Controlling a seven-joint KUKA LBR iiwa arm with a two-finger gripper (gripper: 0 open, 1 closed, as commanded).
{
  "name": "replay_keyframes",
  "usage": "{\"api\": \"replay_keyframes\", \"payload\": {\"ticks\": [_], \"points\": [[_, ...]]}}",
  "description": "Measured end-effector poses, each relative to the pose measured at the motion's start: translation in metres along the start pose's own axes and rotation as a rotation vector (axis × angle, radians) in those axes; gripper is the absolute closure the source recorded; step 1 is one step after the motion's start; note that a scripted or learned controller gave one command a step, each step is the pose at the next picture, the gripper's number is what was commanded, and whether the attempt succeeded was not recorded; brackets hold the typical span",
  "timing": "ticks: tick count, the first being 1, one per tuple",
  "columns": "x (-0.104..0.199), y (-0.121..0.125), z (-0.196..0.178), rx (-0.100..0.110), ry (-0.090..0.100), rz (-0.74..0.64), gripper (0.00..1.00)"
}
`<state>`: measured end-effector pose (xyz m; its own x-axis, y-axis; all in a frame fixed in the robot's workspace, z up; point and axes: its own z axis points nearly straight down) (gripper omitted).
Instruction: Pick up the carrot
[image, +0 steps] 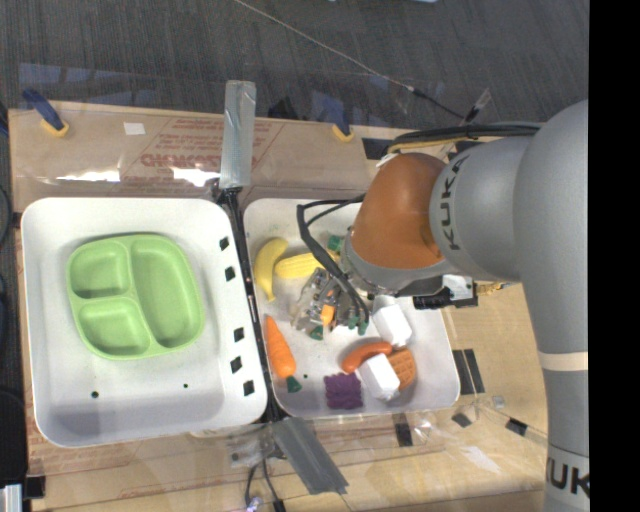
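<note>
A green three-compartment tray (135, 294) sits in the left white bin (50, 400). In the right bin (440, 392), a banana (267, 264) lies beside a corn cob (297, 267), with a purple block (343, 391) and white blocks (380, 376) nearer the front wall.

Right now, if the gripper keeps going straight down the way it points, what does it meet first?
Probably the bin floor, between the corn and the carrot. The gripper hangs right of the carrot, though depth is unclear from this slant.
</note>
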<state>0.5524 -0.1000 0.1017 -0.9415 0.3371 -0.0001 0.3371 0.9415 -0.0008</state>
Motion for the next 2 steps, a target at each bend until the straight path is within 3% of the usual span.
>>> {"api": "replay_keyframes", "payload": {"ticks": [1, 2], "points": [[-0.051, 0.019, -0.02, -0.001, -0.003, -0.077, 1.0], [-0.032, 0.064, -0.093, -0.001, -0.007, -0.409, 1.0]]}}
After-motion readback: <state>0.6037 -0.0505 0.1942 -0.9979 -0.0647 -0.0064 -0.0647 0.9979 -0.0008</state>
